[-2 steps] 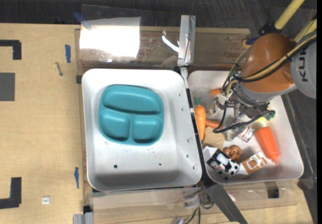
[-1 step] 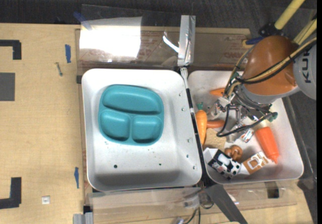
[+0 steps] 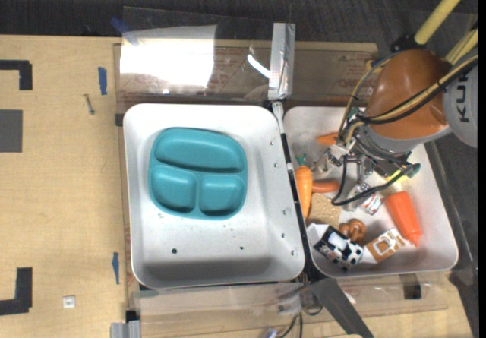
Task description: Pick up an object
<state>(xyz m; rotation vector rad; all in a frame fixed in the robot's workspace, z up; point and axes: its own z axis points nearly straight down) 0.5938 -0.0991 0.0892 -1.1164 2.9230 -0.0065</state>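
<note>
Objects lie ungrasped in the right white bin [image 3: 444, 249]; we cannot tell the gripper [image 3: 363, 177] jaw state.

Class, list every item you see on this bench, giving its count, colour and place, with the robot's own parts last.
Bins: two, white, side by side on the bench.
Divided plate: one, teal, in the left bin.
Carrots: two, orange, right bin; one by the left wall, one on the right.
Cow toy: one, black and white, right bin, near edge.
Small mixed toys: several, too small to identify, right bin.
Gripper: one, dark metal, over the right bin.
Orange band: one, above the wrist.
</note>
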